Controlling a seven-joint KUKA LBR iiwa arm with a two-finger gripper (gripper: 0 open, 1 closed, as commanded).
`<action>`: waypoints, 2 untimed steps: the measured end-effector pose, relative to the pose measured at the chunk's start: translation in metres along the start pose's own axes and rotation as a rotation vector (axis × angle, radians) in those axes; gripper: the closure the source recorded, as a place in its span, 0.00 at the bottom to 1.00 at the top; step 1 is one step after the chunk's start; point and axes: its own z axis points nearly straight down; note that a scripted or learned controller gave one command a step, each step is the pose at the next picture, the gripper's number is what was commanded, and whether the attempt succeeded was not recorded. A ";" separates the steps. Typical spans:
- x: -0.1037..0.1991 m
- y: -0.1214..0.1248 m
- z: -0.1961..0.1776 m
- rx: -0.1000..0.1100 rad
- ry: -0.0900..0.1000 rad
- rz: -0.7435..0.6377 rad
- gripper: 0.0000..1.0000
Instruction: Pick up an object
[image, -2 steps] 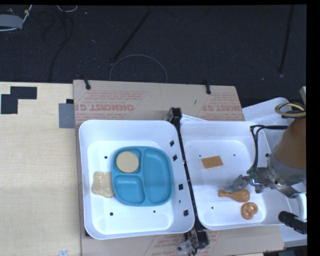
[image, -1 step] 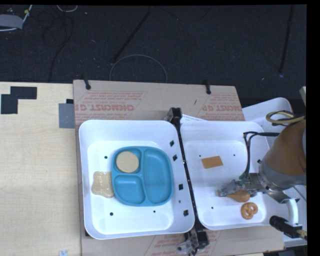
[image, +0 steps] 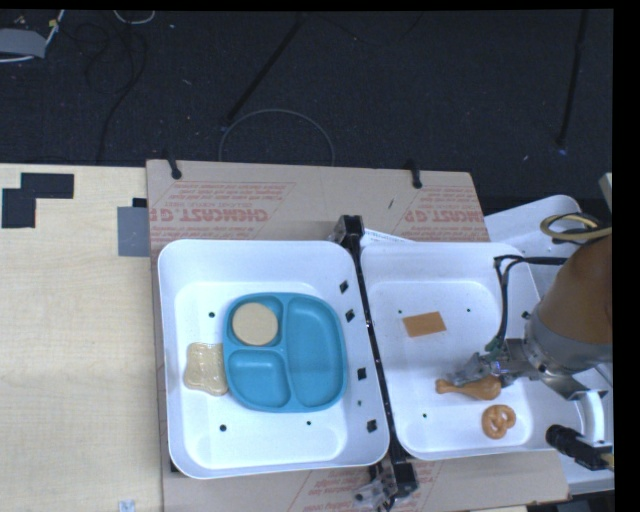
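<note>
Two white bins sit side by side. Nearest in the right bin (image: 440, 440) lies a pretzel (image: 498, 420), then a drumstick (image: 468, 386) with the gripper (image: 487, 368) down at its thick end, touching it; whether its jaws grip cannot be told. Farther back lies a brown card (image: 423, 324). The left bin (image: 190, 440) holds a blue tray (image: 300, 360) with a round cracker (image: 254, 324) inside, and toast (image: 206, 368) just beside it

L bin (image: 190, 420): tray (image: 300, 350) w/ cookie (image: 254, 324) in its 10 o'clock slot, biscuit (image: 206, 368) at tray's 9. R bin (image: 430, 270): card (image: 424, 324), drumstick (image: 468, 385) at its 5, pretzel (image: 498, 420) at drumstick's 4.
</note>
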 end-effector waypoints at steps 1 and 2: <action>0.001 0.001 -0.063 0.005 -0.002 -0.006 1.00; 0.000 0.004 -0.105 0.006 -0.002 -0.006 1.00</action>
